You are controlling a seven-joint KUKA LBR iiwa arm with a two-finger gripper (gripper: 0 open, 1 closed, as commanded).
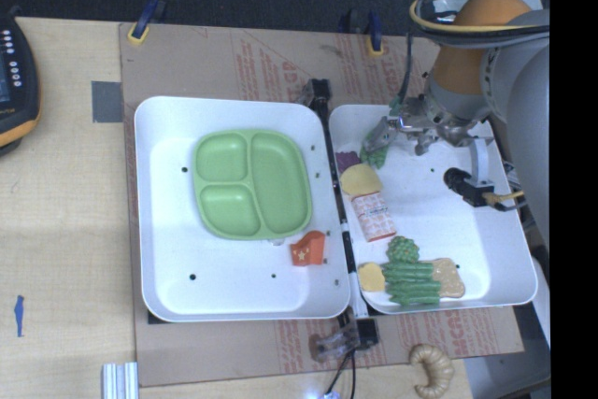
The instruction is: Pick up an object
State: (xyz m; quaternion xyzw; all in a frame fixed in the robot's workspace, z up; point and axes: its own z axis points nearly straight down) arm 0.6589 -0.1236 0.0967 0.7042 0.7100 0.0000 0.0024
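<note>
While the gripper (pixel 381 143) sits low over the far left corner of the right bin (pixel 505 280), its fingertips are lost against a small green-grey item (pixel 376 149); cannot tell how it is set, nor whether anything is caught.

Nearest candidate: that green-grey item, just beside a purple piece (pixel 348 159) at the bin's left wall. Next out, a yellow round piece (pixel 360 179) touching a red-and-white packet (pixel 373 217). At the near edge, a green bundle like asparagus (pixel 408 280) lies over a tan slice (pixel 450 278), with a yellow disc (pixel 372 276) beside.

Left bin (pixel 168 285): green divided plate (pixel 252 183) centred, small orange block (pixel 308 249) near its right wall.

Judgement: all look like light, stiff plastic toy food, likely slick. The packet is flat and hard to pinch; the round piece may roll. The green-grey item is best taken across its narrow width.
</note>
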